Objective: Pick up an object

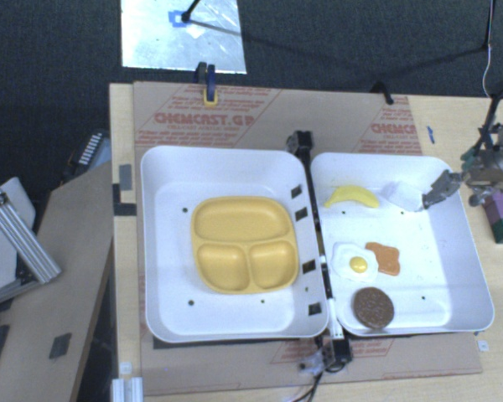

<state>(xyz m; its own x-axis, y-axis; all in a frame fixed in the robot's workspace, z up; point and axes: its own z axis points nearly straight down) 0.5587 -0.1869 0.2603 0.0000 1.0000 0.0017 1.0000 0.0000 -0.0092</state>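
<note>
Right now my gripper point(440, 189) hangs over the back right part of the right bin point(465, 258), and I cannot tell how its grabbing end is set. Nothing is in its hold that I can see. Closest to it is a whitish lump point(400, 194), touching or just beside its tip on the left, and past that lies the yellow banana point(352, 196), stretched left to right, so I judge my next move goes left and down.
</note>
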